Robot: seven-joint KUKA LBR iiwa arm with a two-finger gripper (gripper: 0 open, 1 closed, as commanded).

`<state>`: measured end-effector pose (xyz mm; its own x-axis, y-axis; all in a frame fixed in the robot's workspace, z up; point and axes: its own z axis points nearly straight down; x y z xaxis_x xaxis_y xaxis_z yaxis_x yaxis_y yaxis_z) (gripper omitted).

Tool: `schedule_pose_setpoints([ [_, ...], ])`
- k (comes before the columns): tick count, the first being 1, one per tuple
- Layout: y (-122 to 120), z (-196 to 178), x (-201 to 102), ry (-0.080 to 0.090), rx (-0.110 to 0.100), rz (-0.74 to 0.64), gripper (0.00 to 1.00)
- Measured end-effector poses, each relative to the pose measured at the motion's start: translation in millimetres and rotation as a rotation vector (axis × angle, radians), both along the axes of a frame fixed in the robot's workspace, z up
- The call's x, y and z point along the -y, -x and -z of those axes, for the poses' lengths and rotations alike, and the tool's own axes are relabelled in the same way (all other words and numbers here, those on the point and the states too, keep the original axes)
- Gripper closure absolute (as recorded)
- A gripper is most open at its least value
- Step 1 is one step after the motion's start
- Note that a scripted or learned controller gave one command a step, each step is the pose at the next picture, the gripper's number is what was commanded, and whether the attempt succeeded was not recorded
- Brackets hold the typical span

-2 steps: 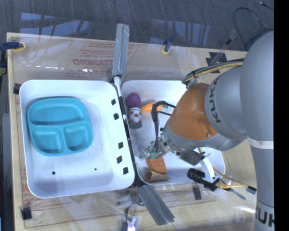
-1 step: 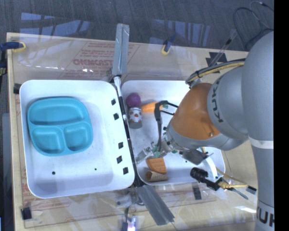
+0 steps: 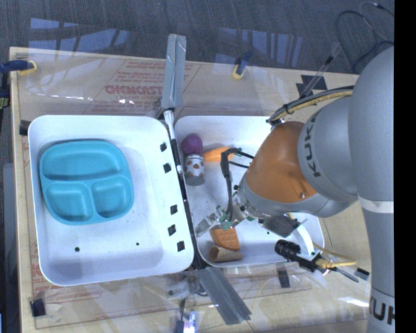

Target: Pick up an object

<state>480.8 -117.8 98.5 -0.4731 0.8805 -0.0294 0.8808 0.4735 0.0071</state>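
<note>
End effector [image 3: 225,222] low in right bin [image 3: 263,125], just above orange wedge-shaped object [image 3: 227,238] near front wall; grip state can't tell. Purple ball [image 3: 192,144] w/ small can [image 3: 194,168] by divider. Blue compartment tray [image 3: 87,180] in left bin [image 3: 90,266].

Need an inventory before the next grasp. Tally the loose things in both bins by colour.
Blue: 1, tray, left bin
Purple: 1, ball, right bin
Orange: 2, piece by the ball, wedge near the front wall
Grey-white: 1, can
Tan: 1, piece under the wedge
Total: 6
</note>
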Motion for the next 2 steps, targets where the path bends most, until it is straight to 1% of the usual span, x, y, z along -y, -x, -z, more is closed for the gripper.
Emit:
schedule_pose_setpoints([
  [1, 0.8, -4.8, -7.6, -0.015, -0.013, -0.012, 1.00],
  [2, -0.5, -7.2, -0.6, -0.003, -0.004, -0.005, 0.00],
])
